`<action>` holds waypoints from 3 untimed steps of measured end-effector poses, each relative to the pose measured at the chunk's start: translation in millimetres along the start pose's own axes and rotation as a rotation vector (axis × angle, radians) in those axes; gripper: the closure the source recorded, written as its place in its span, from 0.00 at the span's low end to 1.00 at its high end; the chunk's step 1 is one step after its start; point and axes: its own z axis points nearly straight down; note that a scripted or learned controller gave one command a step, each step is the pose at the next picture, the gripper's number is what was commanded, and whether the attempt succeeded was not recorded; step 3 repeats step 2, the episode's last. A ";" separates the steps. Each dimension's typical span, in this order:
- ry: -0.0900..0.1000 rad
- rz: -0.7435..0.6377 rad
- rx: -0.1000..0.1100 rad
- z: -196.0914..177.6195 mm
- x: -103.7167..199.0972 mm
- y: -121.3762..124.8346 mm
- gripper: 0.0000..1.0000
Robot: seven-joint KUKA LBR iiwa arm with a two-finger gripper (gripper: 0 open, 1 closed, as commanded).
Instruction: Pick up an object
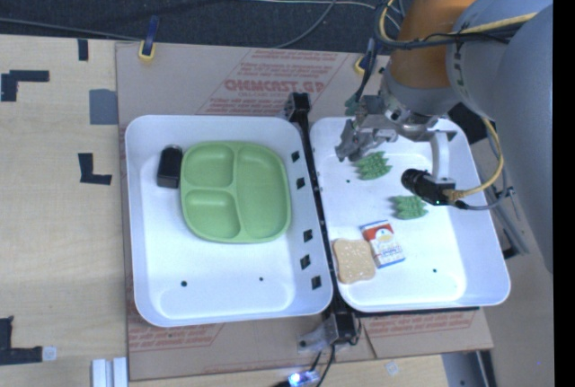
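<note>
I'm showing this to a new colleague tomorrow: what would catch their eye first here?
Probably the arm's orange band at upper right, with the gripper hanging low over the right bin beside a green leafy piece. Next, the green divided plate in the middle of the left bin, a black block touching its left edge.

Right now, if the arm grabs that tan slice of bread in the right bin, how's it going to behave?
The bread slice lies flat and thin on the right bin, so it probably won't roll or tip. It looks like a toy, likely light and fairly stiff. Being low, it may be hard to get fingers under, and a push could slide it into the small red and white carton beside it.
</note>
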 end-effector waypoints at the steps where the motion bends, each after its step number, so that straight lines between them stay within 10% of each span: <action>1: 0.001 -0.002 -0.001 -11.5 56.7 -5.8 1.00; 3: 0.001 -0.002 -0.001 -23.4 114.0 -5.4 1.00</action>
